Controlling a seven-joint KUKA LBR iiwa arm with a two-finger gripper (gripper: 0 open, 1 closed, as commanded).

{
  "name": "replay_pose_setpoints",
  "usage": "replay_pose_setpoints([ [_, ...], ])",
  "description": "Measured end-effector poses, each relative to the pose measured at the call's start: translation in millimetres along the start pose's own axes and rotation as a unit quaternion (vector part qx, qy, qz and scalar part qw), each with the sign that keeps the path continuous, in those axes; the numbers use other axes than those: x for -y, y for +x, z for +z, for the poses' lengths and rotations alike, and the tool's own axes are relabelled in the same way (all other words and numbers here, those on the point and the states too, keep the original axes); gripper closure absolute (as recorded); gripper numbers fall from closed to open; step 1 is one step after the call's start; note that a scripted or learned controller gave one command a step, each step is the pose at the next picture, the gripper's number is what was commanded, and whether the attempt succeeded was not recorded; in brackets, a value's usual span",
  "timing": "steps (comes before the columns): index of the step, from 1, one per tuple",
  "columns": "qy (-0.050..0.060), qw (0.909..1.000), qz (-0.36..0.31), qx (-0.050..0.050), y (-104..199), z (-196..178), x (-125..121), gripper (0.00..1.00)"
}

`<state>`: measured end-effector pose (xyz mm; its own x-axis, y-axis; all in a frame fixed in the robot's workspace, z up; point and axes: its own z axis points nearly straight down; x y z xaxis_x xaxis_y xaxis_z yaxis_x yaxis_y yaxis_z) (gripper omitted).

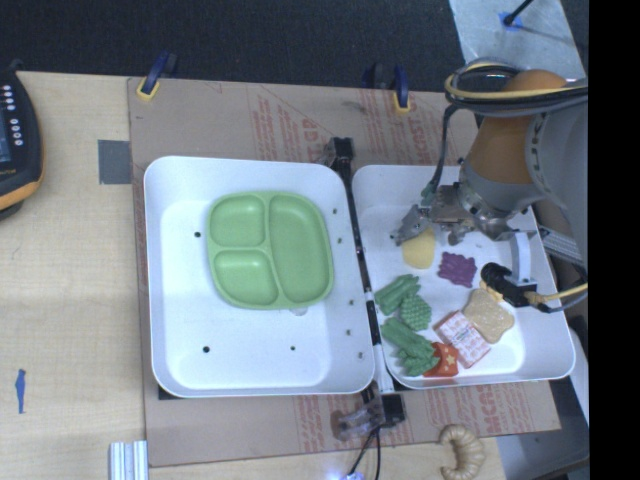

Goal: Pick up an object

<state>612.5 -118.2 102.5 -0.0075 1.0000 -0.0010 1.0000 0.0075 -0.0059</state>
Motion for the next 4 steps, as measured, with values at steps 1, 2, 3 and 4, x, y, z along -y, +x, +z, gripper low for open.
replay_pose_setpoints([
  [1,-0.001,1.0000,0.002,0.000,-10.2,10.9,-0.3,0.00],
  [2,-0.001,1.0000,0.001,0.000,-10.5,-0.6,-0.8,1.00],
  [3,0.000,1.0000,0.001,0.000,-10.5,0.0,-0.5,0.00],
  [4,-0.003,1.0000,0.001,0.000,-16.6,10.8,-14.0,0.00],
])
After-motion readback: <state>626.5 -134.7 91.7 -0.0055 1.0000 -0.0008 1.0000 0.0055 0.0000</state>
